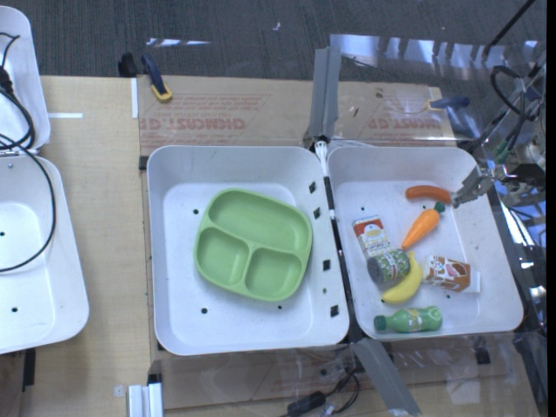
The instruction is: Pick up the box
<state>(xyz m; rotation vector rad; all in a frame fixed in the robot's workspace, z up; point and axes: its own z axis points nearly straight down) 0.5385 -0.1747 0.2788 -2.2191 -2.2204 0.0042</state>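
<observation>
Bins first, working from the left: the left shallow white plastic bin [165, 233] carries a light green divided plastic plate [254, 244] sitting a little left of centre, with bare white floor all round it and the widest margin along the near and right walls. Across the hinge-like divider, the right shallow white bin [495, 315] is the busy one. Nearest its left wall lies the small white carton box with a red printed face [372, 235], flat and angled, its lower end touching a dark grey cylindrical can [387, 267] that in turn overlaps a yellow toy banana [407, 285]. Near the front wall, a green plastic bottle [408, 321] lies on its side. An orange toy carrot [421, 227] slants up just right of the box, apart from it. A second white-and-red printed pouch [452, 273] lies to the right, its print too small to read. Up top, a red-orange toy sausage [427, 193] sits by the far wall. The thin grey gripper [462, 193] pokes in at the right, tip just beside the sausage; too small and slanted to tell if its jaws are apart or together. Open floor remains in the bin's far-left corner.
</observation>
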